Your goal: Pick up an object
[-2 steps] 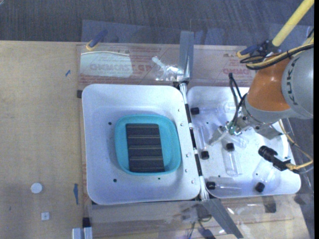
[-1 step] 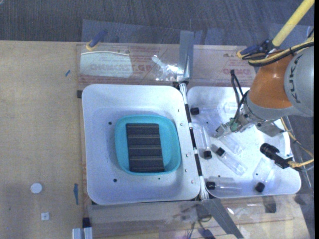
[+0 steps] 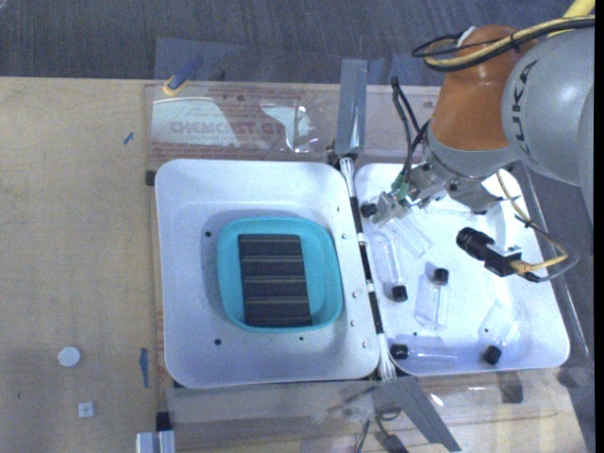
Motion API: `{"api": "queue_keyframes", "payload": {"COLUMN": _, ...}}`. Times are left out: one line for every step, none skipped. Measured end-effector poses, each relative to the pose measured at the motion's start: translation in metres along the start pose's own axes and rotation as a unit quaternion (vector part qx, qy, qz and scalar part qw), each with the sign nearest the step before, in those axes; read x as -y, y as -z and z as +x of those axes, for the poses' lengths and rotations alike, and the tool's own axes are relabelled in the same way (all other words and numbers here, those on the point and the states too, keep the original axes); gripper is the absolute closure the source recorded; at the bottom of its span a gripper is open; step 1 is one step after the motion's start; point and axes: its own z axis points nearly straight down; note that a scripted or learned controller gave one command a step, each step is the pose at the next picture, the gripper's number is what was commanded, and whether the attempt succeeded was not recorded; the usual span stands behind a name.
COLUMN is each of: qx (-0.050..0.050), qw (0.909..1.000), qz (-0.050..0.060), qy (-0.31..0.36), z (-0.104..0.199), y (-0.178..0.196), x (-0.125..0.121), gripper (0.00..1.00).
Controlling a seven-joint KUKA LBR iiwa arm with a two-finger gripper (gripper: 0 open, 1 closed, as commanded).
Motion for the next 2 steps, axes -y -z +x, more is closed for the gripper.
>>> {"api": "queue_keyframes", "payload": {"qx": 0.0, "qw": 1.0, "qz": 0.0, "qy": -0.004, "z": 0.035, "y": 0.044, "x": -0.079, "gripper": 1.0}}
{"api": "queue_keyframes", "payload": {"qx": 0.001, "qw": 0.9998, "qz": -0.001, "qy": -0.021, "z": -0.004, "y": 0.057, "x": -0.064, "gripper": 1.0}}
